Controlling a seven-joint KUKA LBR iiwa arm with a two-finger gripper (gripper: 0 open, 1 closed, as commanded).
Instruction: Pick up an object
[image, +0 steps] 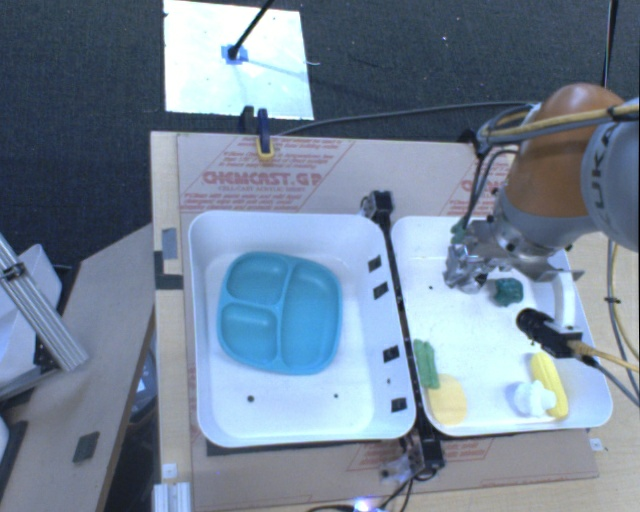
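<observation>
The gripper (465, 272) is a knot of bright, scuffed metal hanging low over the floor of the right bin (470, 340). From this slant its tip is a tangle of glints, so I cannot tell whether it is open or closed, and nothing can be seen caught in it.

Just to the view's right of the gripper, and apart from it, sits a teal lump (508, 291). It is small, matte and blocky, and too compact to show a clear long axis or facing.

Below the gripper, near the bin's left wall, lies a green strip (427, 364), slim and soft-edged, with its length running up and down the view. A flat, pale yellow slab (448, 401) with rounded corners touches its lower end.

Down and to the right of the gripper is a yellow banana-shaped piece (550, 385), smooth, its length nearly up and down the view. A white knobbly lump (527, 398) presses against its left side, and where the two meet is blurred.

Above the gripper, the arm (560, 150) hides the bin's far right corner with its glossy orange band.

Well to the gripper's left, the left bin (230, 400) holds a smooth blue divided plate (280, 311).
</observation>
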